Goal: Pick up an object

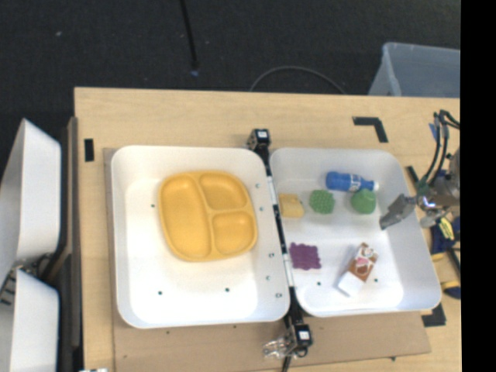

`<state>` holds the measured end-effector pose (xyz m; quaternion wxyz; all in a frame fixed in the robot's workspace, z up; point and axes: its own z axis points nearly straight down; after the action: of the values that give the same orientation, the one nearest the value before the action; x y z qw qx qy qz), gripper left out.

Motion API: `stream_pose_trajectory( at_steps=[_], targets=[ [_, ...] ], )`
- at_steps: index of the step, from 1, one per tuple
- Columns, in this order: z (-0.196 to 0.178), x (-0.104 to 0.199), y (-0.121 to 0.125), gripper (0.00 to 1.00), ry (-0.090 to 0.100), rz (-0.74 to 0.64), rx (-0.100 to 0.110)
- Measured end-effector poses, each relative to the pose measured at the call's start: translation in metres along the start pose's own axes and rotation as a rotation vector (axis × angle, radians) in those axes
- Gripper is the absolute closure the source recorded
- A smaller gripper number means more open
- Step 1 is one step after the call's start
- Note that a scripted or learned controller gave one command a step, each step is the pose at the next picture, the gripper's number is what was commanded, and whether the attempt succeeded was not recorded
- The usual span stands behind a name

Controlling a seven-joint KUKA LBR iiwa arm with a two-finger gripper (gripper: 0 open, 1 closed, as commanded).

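I am hovering my gripper (395,210) at the right bin's (325,304) three o'clock rim, and whether it is parted or clenched I cannot tell; nothing is showing in it. The green ball (363,201) is lying nearest, just toward nine o'clock of me, round with no long axis to match. Beyond it the second green ball (322,201), the bottle (350,182) at ten o'clock lying crosswise, and the carton (358,269) toward seven o'clock are waiting.
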<state>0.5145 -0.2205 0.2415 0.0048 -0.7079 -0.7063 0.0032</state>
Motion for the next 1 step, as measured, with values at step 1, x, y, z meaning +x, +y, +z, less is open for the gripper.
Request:
stream_pose_trajectory(
  at_steps=[1],
  targets=[
    [-0.0072, 0.0005, 0.0026, 0.00, -0.003, -0.004, -0.012]
  ],
)
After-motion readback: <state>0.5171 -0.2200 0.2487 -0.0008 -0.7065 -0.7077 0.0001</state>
